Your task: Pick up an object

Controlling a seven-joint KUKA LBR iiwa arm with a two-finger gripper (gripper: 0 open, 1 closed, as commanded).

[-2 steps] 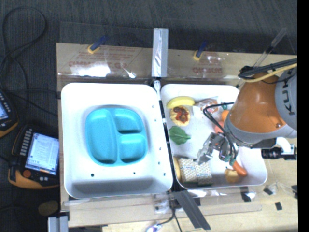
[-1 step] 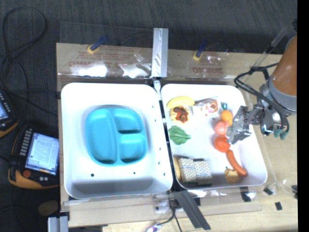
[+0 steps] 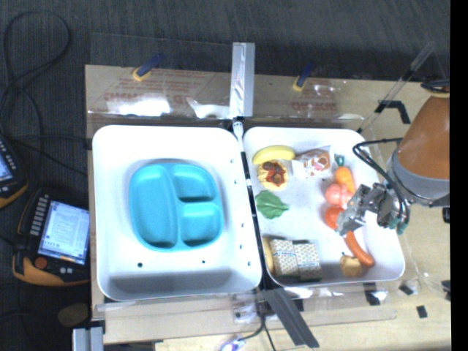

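Observation:
The right bin [image 3: 380,189] holds several toy foods. At its back lie a yellow banana [image 3: 273,153], a pizza slice [image 3: 273,172] and a white packet with red print [image 3: 314,162]. An orange carrot [image 3: 344,175], a pink peach [image 3: 336,194] and a red tomato [image 3: 332,217] sit toward the right, with a green leaf [image 3: 271,205] further left. A waffle sandwich [image 3: 295,257], an orange sausage [image 3: 357,248] and a bread piece [image 3: 350,267] lie along the front. My gripper [image 3: 354,220] hangs low at the bin's right side, just right of the tomato and above the sausage.
The left bin [image 3: 110,196] carries a blue divided tray [image 3: 175,203]. The arm's orange band [image 3: 428,141] rises at the right edge. A metal post [image 3: 242,79] stands behind the seam between the bins. Tablets and cables lie on the floor at far left.

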